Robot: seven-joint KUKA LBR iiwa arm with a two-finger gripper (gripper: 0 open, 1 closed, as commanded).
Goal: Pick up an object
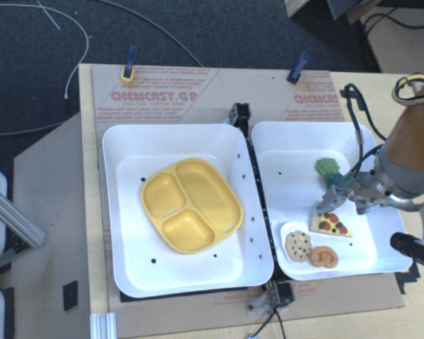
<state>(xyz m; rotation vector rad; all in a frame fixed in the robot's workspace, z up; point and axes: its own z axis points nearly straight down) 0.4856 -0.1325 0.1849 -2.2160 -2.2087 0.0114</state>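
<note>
Two white bins sit side by side on the table [162, 90]. The left bin [120, 210] holds a yellow tray [191, 205] with three compartments, lying flat near its middle and turned at a slant.

The right bin [290, 147] holds the small things. A green broccoli piece [326, 167] lies toward the middle of the bin. A pizza slice [331, 224] lies nearer the front, and just in front of it, on a small white plate [288, 229], rest a cookie [297, 245] and a pretzel [324, 258], side by side and close together.

The arm [410, 147] reaches in from the right over the right bin. Its end effector [332, 202] hangs low between the broccoli and the pizza slice, just above the slice's upper edge; whether it touches either one cannot be told. Whether its fingers are spread or pressed together cannot be told either, as the view is too small and blurred there.

Two blue clamps [130, 63] grip the table's far edge.
</note>
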